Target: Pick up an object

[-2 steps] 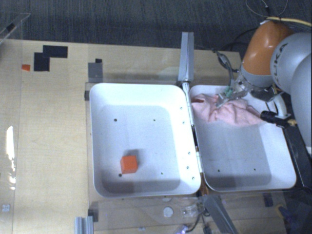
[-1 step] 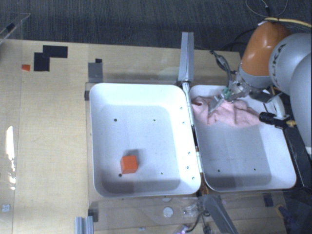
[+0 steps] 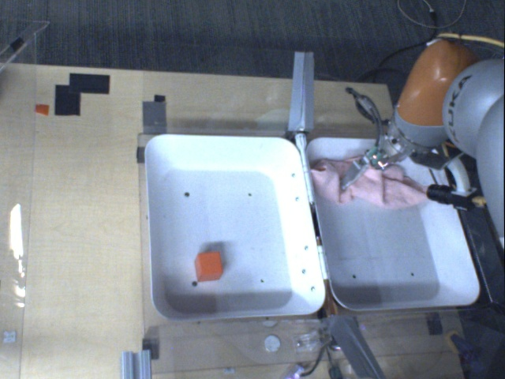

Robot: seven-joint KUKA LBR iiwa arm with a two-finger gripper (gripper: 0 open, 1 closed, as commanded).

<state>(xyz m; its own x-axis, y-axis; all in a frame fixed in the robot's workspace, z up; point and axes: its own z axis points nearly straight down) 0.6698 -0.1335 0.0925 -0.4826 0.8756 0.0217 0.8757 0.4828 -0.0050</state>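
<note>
A light wooden tabletop [image 3: 79, 235] seen from above carries two shallow white bins side by side, and the metal divider post [image 3: 302, 93] standing at the far end of the seam between them serves as the landmark here. Far to the left of the post, near the tabletop's back corner, sit black tape patches [image 3: 79, 91] and a tiny orange marker [image 3: 42, 110]. The left bin [image 3: 221, 164], just left of the post, holds one small orange block [image 3: 209, 266], lying toward the near left part of the bin, well apart from the post and from the arm. Just right of the post is the right bin [image 3: 394, 251], where a crumpled pink cloth [image 3: 371, 186] lies along the far wall, its left end close to the seam below the post. The hand [image 3: 369, 164] is down over the cloth's middle, with the grey arm and its orange band [image 3: 432, 81] further right. A fold of cloth seems bunched up at the fingertips, but the view is too small to tell whether the hand is closed on it or how wide it is spread. The pick looks under way but not done: the cloth rests in the bin, unlifted.
</note>
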